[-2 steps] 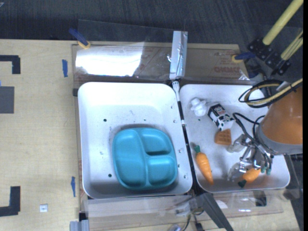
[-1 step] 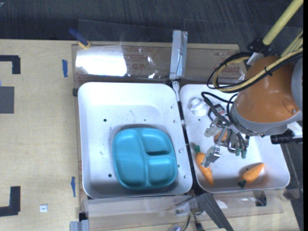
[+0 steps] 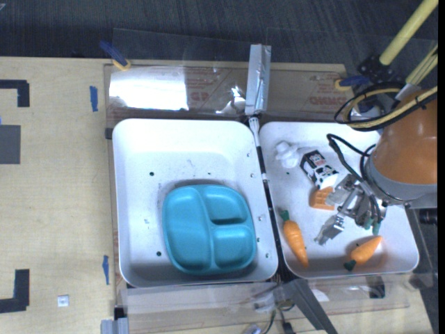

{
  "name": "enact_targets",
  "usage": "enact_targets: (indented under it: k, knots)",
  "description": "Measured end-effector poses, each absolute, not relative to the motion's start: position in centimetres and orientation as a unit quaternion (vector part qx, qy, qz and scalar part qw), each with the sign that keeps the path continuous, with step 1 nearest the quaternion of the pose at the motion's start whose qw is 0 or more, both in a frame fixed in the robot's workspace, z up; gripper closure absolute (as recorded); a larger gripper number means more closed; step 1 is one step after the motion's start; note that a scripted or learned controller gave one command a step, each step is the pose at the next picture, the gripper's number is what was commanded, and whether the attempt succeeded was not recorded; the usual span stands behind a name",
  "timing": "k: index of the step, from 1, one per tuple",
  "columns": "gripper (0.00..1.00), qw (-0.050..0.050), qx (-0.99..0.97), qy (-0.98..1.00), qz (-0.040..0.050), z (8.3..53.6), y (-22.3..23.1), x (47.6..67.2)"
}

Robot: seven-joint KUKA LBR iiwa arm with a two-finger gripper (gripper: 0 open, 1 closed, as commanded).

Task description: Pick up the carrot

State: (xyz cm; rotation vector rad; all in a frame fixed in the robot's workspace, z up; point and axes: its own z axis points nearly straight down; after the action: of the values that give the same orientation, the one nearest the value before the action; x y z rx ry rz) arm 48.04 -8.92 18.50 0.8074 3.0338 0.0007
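Observation:
Two carrots lie in the right bin (image 3: 403, 259). One carrot (image 3: 295, 239) with a green top rests near the bin's left wall, pointing toward the front. The other carrot (image 3: 366, 249) lies near the front right corner. My gripper (image 3: 338, 221) hangs low over the bin floor between the two carrots, touching neither. The arm's orange band (image 3: 411, 155) rises behind it at the right. Nothing shows held in the gripper.
The left bin (image 3: 132, 145) holds a blue divided plate (image 3: 208, 227). In the right bin also sit a small orange piece (image 3: 319, 199), a black-and-white toy (image 3: 316, 165) and a white object (image 3: 284, 152). Cables (image 3: 368, 110) loop at the back right.

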Motion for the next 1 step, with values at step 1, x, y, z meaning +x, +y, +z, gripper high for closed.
enact_targets:
  k: [1]
  knots:
    - [0.0, 0.0, 0.31, 0.951, 0.0008, 18.7, -4.0, 48.04]
